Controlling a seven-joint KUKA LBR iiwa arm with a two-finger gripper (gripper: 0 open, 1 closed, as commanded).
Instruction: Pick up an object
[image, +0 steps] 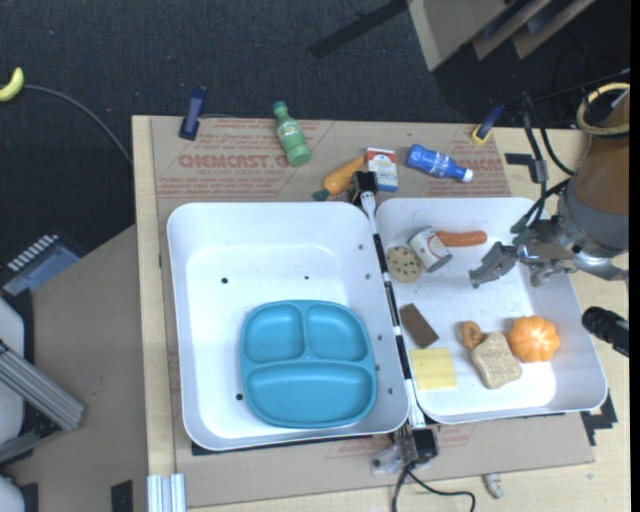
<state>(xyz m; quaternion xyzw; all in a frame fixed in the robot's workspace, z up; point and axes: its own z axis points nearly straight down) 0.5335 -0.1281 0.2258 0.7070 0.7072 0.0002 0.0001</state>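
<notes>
Claw (497, 268) of grey metal hangs over the right white bin (590, 375), fingers spread and gripping nothing, on an arm reaching in from three o'clock. A round orange fruit (533, 338) lies at five o'clock, near it. A red sausage (462, 239) lies at ten o'clock. A blue sectioned plate (306, 362) sits in the left bin (200, 260).

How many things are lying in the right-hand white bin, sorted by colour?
Orange: 2, the orange and sausage
Brown or tan: 4, cookie, chocolate bar, bread slice, small pastry
Yellow: 1, cheese slice
White and red: 1, small can
Total: 8
</notes>
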